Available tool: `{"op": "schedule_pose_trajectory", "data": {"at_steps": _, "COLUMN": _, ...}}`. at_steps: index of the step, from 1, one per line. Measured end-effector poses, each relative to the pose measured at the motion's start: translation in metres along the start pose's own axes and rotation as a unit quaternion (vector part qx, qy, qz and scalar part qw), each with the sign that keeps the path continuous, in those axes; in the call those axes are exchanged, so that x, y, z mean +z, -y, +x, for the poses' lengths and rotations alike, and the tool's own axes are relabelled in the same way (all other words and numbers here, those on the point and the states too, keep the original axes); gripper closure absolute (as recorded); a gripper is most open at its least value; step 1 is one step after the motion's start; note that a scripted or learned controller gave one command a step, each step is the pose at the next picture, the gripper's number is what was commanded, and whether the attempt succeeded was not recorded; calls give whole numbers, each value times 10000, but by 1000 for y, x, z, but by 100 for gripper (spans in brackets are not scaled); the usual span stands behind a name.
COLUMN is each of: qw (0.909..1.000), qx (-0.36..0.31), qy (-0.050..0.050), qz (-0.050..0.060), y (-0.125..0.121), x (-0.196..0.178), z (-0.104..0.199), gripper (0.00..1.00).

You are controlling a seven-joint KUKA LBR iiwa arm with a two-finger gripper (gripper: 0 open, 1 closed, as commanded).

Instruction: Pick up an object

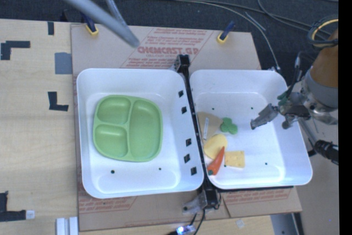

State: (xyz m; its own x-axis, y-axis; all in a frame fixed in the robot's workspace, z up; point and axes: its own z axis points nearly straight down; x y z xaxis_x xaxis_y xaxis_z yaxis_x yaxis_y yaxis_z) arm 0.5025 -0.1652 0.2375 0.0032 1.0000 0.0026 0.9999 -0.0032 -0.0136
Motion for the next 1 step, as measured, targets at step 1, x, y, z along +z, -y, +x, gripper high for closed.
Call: {"op": "schedule_pose_trajectory", "data": {"at_steps": 1, "qw": 10000, "qx": -21, "qy": 13, "qz": -60, "y": -3, "x": -6, "z": 0, "gripper": 0}}
